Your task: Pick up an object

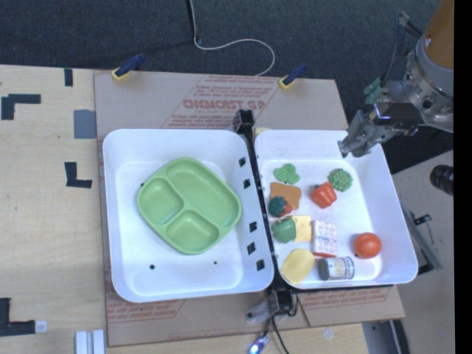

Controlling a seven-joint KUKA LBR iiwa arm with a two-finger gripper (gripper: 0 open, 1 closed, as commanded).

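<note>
The right bin holds several toy foods: a green leafy piece, a green broccoli-like ball, a red pepper, an orange slab, a dark green ball, a green pepper, a yellow cheese block, a white carton, a red tomato, a yellow lemon and a small can. My gripper hangs above the bin's far right corner, above and right of the broccoli-like ball, with nothing visibly held.
The left bin holds a green divided plate. A black divider runs between the bins. Both bins sit on cardboard clamped at the back. A white cable lies on the dark floor behind.
</note>
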